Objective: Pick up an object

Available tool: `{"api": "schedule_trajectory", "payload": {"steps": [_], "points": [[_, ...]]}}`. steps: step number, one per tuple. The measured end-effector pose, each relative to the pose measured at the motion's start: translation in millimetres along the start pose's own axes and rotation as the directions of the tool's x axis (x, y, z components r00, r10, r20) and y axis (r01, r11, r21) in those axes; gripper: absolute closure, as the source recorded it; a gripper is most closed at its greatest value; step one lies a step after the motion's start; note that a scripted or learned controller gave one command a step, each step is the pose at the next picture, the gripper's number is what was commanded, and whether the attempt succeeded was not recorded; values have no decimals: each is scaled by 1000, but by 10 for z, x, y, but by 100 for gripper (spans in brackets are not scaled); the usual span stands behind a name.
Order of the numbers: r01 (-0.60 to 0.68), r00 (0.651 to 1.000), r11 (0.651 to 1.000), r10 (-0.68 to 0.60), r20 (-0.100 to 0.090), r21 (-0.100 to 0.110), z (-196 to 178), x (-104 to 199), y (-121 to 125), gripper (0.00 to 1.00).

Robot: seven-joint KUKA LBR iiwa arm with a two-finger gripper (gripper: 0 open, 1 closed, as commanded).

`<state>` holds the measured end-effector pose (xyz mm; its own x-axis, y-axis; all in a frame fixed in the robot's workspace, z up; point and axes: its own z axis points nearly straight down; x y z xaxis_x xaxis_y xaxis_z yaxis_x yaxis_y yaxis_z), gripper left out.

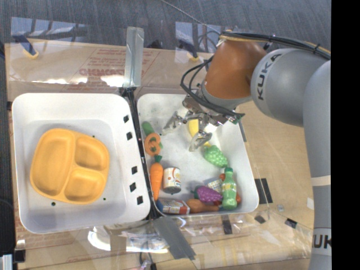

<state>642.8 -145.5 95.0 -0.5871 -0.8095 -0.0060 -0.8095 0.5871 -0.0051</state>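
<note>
- The arm (pixel 281 89) reached in from the right, its orange band above the right bin (pixel 247 167).
- The gripper (pixel 188 131) hung over the upper middle of that bin; its two fingers stood spread apart, one toward the left near (pixel 171 121), the other lower at (pixel 198 142). Nothing was seen between them: the claw was released and held no object.
- A yellow item (pixel 194 127) lay just beside the gripper, partly hidden by it; its kind could not be told.
- A green bumpy toy (pixel 215 156) lay just below and right of the lower finger, apart from it.
- Along the bin's left wall lay a green piece (pixel 147 128), an orange round slice (pixel 152 144) and a carrot (pixel 157 177), in a column.
- A small can (pixel 171 180) stood beside the carrot.
- At the lower edge lay a purple grape cluster (pixel 208 194), a green bottle (pixel 228 189) and a flat packet (pixel 175 208), close together.
- The left bin (pixel 34 111) held a yellow divided plate (pixel 68 165), lying flat.
</note>
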Motion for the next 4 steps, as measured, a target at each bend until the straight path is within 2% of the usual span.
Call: {"api": "schedule_trajectory", "payload": {"steps": [1, 2, 3, 4], "points": [[-114, 993, 993, 114, -6, -2, -405, 630, 176, 0], [29, 1000, 1000, -29, -3, 0, -110, 563, -184, 0], [-32, 999, 999, 32, -5, -7, -6, 1011, 325, 0], [-22, 1000, 1000, 22, -3, -4, -118, 962, 324, 100]]}}
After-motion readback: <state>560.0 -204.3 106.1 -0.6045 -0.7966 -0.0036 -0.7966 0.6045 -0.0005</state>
